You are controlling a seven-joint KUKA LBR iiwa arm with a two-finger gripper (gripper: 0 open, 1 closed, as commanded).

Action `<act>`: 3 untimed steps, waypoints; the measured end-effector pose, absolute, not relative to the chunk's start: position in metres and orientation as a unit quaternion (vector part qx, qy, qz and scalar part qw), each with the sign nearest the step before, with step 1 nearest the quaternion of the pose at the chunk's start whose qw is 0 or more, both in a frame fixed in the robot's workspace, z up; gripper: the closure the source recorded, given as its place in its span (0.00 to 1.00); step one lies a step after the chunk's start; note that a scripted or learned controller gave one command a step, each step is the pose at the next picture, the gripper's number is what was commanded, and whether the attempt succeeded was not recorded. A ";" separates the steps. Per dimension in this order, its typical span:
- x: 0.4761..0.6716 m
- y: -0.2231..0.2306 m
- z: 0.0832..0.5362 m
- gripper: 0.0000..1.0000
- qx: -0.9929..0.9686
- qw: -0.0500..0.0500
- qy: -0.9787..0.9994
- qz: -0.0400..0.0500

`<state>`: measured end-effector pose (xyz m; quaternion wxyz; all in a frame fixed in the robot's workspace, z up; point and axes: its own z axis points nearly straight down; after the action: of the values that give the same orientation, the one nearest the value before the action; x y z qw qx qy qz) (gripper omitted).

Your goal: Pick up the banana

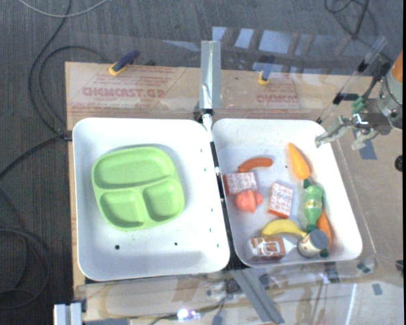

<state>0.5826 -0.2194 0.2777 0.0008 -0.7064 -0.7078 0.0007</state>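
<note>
Two bins are set side by side on the bench, the left bin [81,181] and the right bin [345,202] touching along their inner edges. A divided tray [139,188] is placed in the left bin, toward its far left. In the right bin, the banana [284,228] is found near the near edge, with a carton [267,248] just nearer and a can [313,244] to its right. A bottle [312,204] is laid just beyond, a carrot [298,160] farther still, and a sausage [255,162] to the carrot's left.
</note>
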 end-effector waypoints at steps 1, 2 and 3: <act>0.483 -0.202 0.164 0.00 -0.650 0.002 -0.760 0.000; 0.518 -0.210 0.094 0.00 -0.575 -0.005 -0.818 -0.003; 0.492 -0.167 0.092 0.00 -0.400 -0.013 -0.916 0.000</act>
<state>0.4920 -0.1665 0.0919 -0.0129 -0.4002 -0.9164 -0.0003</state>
